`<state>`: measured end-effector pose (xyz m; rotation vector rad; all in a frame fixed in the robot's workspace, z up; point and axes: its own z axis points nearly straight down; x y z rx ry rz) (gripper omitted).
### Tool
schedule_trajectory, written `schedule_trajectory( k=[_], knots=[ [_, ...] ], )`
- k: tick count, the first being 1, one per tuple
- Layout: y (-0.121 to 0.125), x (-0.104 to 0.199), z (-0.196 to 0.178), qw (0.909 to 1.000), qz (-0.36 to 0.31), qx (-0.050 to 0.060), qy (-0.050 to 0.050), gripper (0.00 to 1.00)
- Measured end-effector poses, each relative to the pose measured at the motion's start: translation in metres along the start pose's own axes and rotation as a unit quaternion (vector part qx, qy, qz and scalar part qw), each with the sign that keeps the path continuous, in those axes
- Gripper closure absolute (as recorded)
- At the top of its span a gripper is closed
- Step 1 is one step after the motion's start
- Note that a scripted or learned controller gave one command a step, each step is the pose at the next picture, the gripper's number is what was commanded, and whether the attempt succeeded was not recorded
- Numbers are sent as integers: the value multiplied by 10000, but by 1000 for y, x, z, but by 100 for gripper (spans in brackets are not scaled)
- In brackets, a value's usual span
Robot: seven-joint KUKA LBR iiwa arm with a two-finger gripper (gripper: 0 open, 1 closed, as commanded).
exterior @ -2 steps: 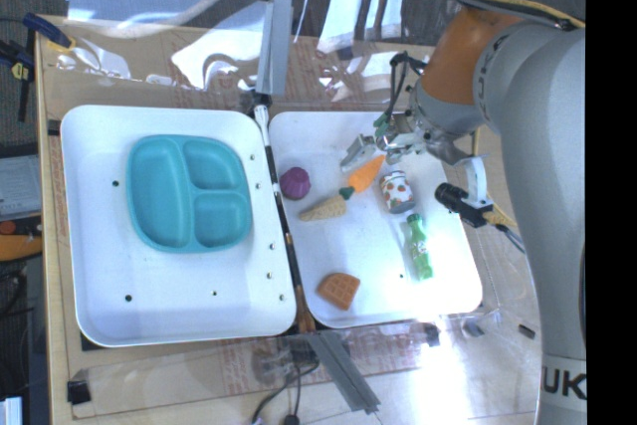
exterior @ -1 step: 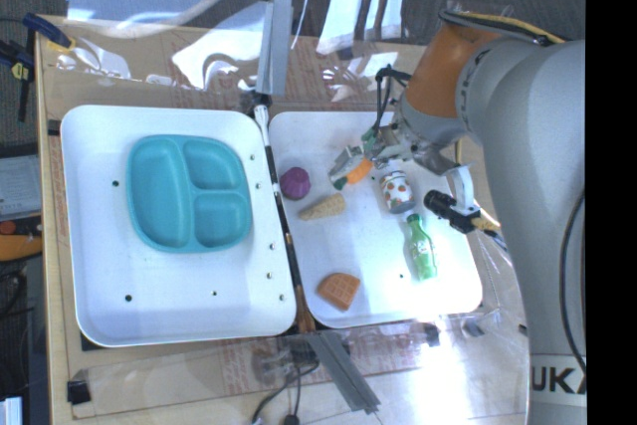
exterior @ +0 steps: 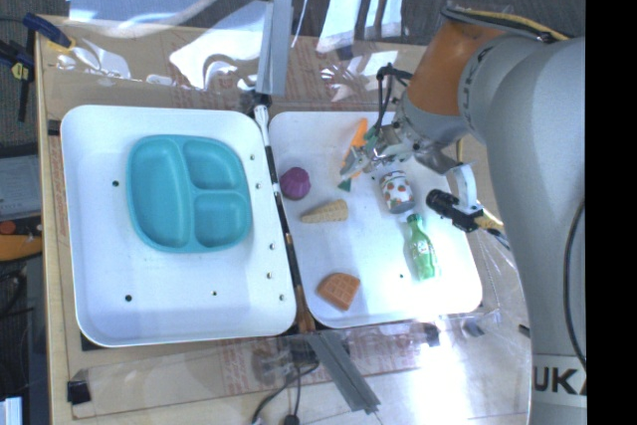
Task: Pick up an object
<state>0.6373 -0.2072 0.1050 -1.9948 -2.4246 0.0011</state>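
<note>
The right white bin (exterior: 373, 249) holds several small objects. A purple ball (exterior: 295, 182) lies near its left wall, with a pale cone (exterior: 325, 211) just below it. An orange waffle piece (exterior: 338, 290) sits near the front edge. A green bottle (exterior: 420, 249) lies at the right, and a spotted egg-shaped toy (exterior: 396, 191) rests above it. A carrot (exterior: 358, 131) with green leaves lies at the back. My gripper (exterior: 372, 152) is low over the carrot's lower end, right beside the spotted toy.
The left white bin (exterior: 80, 244) holds a teal divided plate (exterior: 189, 191). A raised divider (exterior: 279, 214) separates the bins. The grey arm with its orange band (exterior: 443, 75) covers the right bin's back right corner.
</note>
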Motion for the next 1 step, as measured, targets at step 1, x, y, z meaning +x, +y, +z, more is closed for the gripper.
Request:
schedule_trajectory(
  k=[1],
  knots=[
    [27, 31, -96, 9978, -656, -12, -10, 100]
  ],
)
